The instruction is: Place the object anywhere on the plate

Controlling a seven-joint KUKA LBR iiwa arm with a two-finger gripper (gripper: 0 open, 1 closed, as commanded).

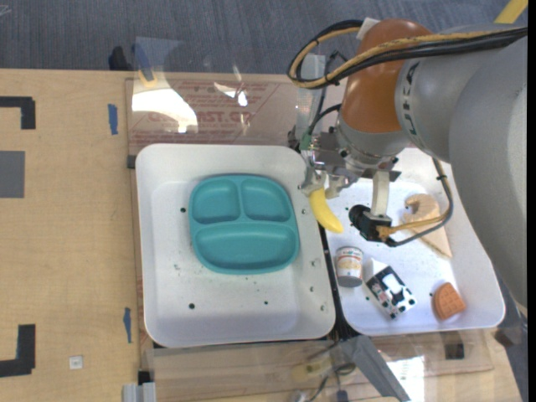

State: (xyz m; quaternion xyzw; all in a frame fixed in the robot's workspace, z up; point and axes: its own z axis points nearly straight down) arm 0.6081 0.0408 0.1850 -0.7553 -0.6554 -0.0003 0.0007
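1. Banana (pixel 326 212) hangs at the seam between the two white bins, directly beneath the end effector (pixel 322 188), its top end tucked up against the fingers and its lower tip pointing down toward the right bin (pixel 469 304).
2. Whether the fingers are clamped on the fruit or merely standing over it cannot be told; the wrist hides the contact.
3. The teal plate (pixel 243 223), divided into three compartments, lies in the middle of the left bin (pixel 159 258), near the banana and to its left.
4. Judged by its look, the banana is a small toy: light, stiff, smooth-skinned and curved, so it may swivel or slip if taken near one end.
5. A hold across its thicker middle, fingers on the two flat flanks, would likely be steadier.
6. The right bin also holds a small can (pixel 349 265), a black-and-white block (pixel 391 291), an orange piece (pixel 448 301) and a tan item (pixel 424 208).
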